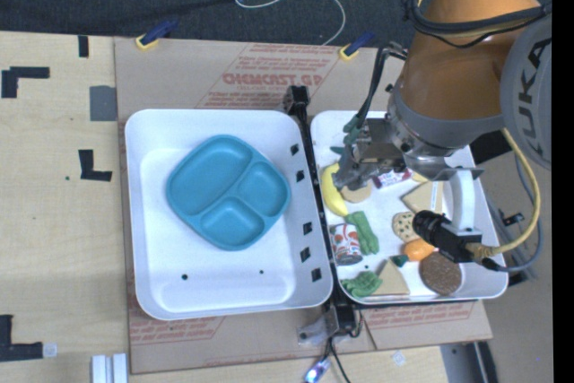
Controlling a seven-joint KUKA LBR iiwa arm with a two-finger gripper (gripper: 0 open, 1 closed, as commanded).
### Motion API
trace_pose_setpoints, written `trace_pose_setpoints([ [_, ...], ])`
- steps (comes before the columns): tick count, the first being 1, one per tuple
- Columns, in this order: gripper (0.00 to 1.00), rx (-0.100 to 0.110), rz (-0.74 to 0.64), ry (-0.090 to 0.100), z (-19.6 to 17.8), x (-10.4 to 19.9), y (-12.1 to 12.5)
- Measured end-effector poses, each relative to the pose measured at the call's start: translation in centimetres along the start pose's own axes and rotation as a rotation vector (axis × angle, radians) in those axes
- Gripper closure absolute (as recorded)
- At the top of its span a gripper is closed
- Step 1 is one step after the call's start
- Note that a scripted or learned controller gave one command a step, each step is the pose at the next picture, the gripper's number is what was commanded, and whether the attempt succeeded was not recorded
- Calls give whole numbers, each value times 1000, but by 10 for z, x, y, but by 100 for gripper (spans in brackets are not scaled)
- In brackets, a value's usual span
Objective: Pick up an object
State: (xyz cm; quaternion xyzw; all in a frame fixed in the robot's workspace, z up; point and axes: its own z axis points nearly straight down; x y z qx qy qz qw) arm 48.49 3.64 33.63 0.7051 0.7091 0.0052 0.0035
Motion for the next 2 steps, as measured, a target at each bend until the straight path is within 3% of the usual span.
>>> trace_pose_setpoints([
  [1,100,9,1,-2,-48,21,0],
  [2,100,8,6,-3,-90,-8,7],
])
